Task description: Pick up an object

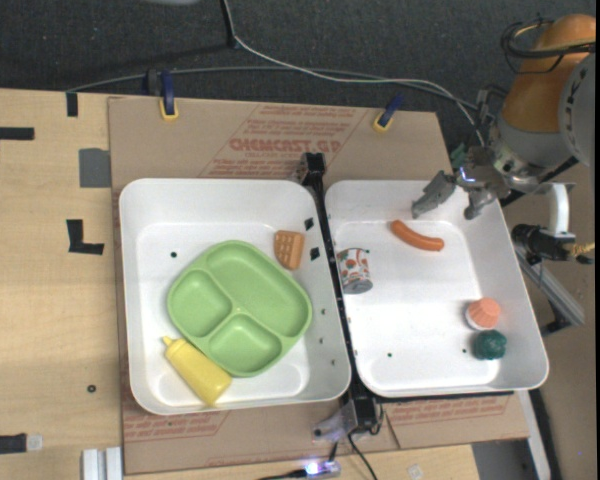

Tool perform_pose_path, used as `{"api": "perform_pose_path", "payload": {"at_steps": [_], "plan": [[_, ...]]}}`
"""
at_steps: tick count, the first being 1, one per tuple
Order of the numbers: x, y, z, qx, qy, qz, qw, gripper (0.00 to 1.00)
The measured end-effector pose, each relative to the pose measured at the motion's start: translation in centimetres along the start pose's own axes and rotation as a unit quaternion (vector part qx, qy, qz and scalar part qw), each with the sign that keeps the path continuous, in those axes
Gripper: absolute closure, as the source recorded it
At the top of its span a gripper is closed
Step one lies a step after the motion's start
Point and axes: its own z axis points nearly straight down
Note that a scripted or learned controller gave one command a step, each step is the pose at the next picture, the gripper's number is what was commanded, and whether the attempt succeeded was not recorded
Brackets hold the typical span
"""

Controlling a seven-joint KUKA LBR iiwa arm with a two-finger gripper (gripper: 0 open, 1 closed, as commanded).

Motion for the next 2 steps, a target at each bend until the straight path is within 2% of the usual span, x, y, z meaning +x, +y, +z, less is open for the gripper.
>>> {"api": "perform_pose_path", "payload": {"at_steps": [1, 2], "plan": [[0.0, 0.3, -0.9, -0.007, -0.001, -0.002, 1.0, 0.0], [0.1, 1.2, 5.1, -0.005, -0.001, -0.002, 1.0, 0.0]]}}
